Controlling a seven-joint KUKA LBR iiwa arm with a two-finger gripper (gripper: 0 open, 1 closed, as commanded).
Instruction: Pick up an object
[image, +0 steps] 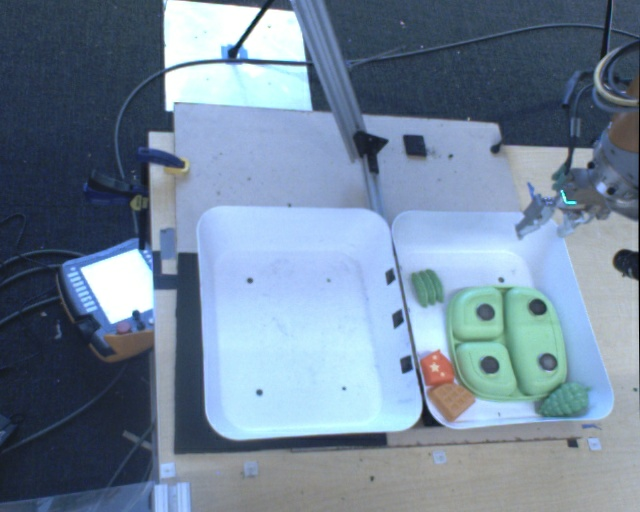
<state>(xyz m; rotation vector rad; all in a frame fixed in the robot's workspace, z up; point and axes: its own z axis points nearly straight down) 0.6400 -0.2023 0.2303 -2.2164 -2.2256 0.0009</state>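
Note:
The right bin (470, 235) holds several items. Near its left wall lies a small ribbed green piece (427, 287). A large light-green block with dark round holes (505, 343) fills its middle. A red block (437, 368) and an orange waffle-like piece (452, 401) sit at the front left, and a dark green bumpy piece (565, 400) rests in the front right corner. My gripper (545, 215) hovers over the bin's back right corner, well behind the light-green block. Its fingers are open with nothing between them.
The left bin (215, 300) sits beside the right one. A slanted metal pole (340, 90) crosses the board behind the bins. A teach pendant (110, 295) and cables lie off the bench to the left.

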